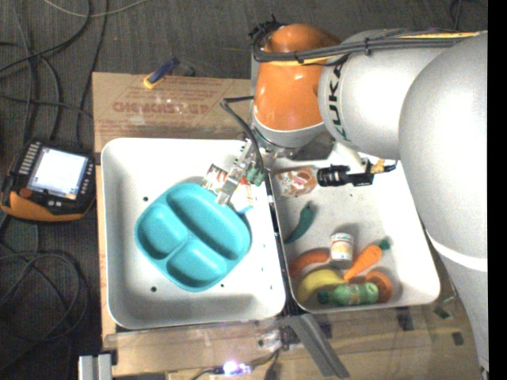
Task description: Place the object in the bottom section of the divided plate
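Bench view, near edge first. Right bin (420,279) holds the toys along its near side: green can (348,294) lying flat, yellow banana (317,279) touching it, orange piece (382,283) at the can's right end, carrot (366,261) tilted just behind. Small jar (341,246) stands upright beside the carrot; orange-red piece (307,258) to its left; green pepper (302,222) further back near the divider wall.

Left bin (119,291) carries the teal plate (192,234), set at a slant, its three sections bare.

Gripper (236,182) hangs over the plate's far right rim, below the orange band (291,77). Finger state: cannot tell, tip is a small blur. Whether it holds an object: cannot tell.

Far side: cardboard (158,105) behind the left bin, pendant (51,179) on the floor at left.
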You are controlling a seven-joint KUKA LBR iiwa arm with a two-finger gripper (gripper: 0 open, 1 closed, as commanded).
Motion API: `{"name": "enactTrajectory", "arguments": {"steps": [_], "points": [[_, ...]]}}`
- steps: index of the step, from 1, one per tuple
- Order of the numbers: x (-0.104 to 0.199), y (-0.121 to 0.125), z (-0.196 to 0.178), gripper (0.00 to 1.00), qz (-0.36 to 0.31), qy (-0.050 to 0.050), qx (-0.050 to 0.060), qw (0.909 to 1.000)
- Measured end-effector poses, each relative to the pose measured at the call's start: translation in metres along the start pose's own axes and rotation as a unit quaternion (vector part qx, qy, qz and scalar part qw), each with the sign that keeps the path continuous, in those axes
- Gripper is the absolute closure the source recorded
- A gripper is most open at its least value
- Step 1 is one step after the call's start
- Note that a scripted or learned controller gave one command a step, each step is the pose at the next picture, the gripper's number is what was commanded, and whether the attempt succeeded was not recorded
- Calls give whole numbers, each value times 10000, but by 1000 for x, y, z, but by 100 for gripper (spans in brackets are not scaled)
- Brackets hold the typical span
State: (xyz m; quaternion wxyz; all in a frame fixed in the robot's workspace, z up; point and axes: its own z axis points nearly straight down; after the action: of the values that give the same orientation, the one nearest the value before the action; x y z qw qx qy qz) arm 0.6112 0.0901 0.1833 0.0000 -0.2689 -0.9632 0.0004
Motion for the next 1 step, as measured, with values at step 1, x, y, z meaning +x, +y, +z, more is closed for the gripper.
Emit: {"name": "enactTrajectory", "arguments": {"steps": [1], "points": [[4,-23,0,100,-196,-5,5,9998]]}}
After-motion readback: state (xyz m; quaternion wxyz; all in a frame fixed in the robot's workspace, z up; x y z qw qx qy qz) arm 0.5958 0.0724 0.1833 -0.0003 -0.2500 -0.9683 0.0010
